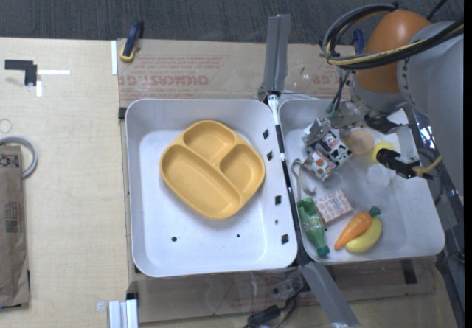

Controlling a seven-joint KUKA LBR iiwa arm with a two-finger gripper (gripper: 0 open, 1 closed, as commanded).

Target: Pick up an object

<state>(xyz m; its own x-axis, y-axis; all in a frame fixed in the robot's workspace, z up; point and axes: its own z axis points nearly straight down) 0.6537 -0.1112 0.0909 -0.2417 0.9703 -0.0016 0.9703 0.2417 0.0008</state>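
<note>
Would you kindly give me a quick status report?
Claw low in right bin, over small carton. No grasp visible. Carrot, banana, green bottle lie nearby.

a matt yellow plastic divided plate [212,168] is seen in a smooth, faintly glossy white plastic bin [144,194], flanked by rough brown cardboard [192,68] and glossy plastic toy food [361,229].

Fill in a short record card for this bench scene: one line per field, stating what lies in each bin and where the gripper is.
left bin: one yellow divided plate
right bin: carrot, banana, green bottle, pink packet, small carton
gripper: low over the right bin's upper left, at the small carton
grasp: cannot be judged
</note>
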